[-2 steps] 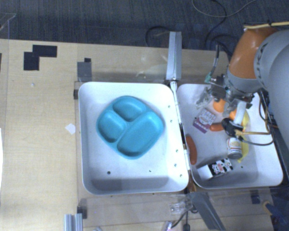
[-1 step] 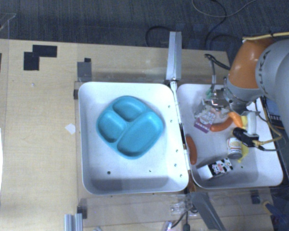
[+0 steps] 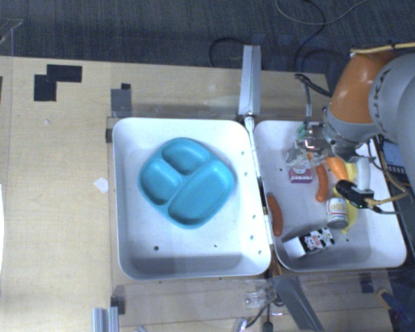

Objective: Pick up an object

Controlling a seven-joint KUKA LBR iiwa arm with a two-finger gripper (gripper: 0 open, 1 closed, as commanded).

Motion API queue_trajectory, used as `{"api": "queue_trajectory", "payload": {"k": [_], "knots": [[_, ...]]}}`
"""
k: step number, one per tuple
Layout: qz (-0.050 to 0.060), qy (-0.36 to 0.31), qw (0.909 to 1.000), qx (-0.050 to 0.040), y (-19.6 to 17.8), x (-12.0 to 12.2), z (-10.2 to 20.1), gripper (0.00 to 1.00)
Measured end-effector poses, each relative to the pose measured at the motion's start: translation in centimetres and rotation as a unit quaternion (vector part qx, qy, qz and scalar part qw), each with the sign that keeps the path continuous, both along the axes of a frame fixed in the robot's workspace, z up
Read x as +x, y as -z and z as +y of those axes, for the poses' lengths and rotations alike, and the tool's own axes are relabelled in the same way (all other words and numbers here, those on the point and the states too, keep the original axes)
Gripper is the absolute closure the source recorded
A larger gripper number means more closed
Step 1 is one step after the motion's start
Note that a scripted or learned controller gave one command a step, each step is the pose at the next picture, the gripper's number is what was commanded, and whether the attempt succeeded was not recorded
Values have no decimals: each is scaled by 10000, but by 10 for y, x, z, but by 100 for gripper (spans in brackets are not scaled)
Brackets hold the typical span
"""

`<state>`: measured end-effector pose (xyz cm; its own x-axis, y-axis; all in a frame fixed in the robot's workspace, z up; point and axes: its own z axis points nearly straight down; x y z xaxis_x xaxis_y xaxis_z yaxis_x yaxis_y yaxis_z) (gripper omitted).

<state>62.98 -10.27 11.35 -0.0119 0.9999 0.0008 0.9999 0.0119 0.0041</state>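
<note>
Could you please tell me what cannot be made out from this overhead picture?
- Gripper: too small and blurred in the camera view to tell whether it holds anything.
- Small packet below it: label too small to read.
- Right bin: far-right part covered by the arm.

divided plate (image 3: pixel 187 180) in left bin (image 3: pixel 128 206); sausage (image 3: pixel 276 214) in right bin (image 3: pixel 391 251).

I worked in a robotics lab: a pale wooden counter (image 3: pixel 48 185) bolted with metal brackets (image 3: pixel 250 81), two white bins (image 3: pixel 194 268) (side by side), loose cables (image 3: pixel 311 9) over dark carpet (image 3: pixel 124 19).
</note>
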Motion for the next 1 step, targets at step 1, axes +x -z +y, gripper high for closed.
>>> {"api": "queue_trajectory", "payload": {"k": [1], "knots": [[-5,-2029,9792,-12,-157,-11,111,100]]}}
